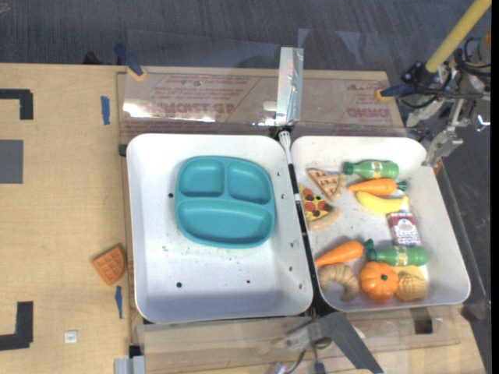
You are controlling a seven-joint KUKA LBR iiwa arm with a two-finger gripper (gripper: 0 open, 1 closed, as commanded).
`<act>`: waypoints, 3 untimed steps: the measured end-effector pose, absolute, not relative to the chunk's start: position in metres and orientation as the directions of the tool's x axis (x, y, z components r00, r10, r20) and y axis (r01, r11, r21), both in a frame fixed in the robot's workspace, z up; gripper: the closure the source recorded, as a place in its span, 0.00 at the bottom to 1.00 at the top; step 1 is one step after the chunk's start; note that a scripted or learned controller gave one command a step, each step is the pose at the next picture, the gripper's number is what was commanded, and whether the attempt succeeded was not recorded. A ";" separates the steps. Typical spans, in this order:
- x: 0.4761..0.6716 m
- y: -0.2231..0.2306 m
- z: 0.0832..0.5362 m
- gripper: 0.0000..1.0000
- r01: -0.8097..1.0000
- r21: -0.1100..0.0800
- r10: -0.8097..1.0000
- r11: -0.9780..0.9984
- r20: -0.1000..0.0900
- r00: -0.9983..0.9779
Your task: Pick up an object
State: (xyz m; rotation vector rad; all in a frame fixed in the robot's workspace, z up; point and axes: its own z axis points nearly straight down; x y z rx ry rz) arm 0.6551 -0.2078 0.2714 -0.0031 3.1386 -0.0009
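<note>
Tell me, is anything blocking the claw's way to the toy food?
Nothing visible does. The two-finger gripper sits at the upper right corner of the right white bin, and the nearest toys, a green plastic bottle and an orange plastic carrot, lie uncovered.

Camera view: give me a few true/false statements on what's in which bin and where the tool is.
1. The teal divided plate lies in the left bin. True.
2. The pumpkin sits in the left bin. False: it is in the right bin, near its front edge.
3. The tool hangs over the plate. False: it is at the right bin's far right corner.
4. A waffle lies on the bench, outside both bins. True.
</note>
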 end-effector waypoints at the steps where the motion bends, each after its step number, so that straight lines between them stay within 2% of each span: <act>1: 0.549 -0.223 0.117 0.00 0.158 0.002 0.158 0.988 0.007 -0.987; 2: 0.542 -0.216 0.089 0.00 0.200 -0.001 0.200 0.980 -0.019 -0.980; 3: 0.630 -0.224 0.087 0.00 -0.011 -0.002 -0.011 1.000 -0.010 -1.000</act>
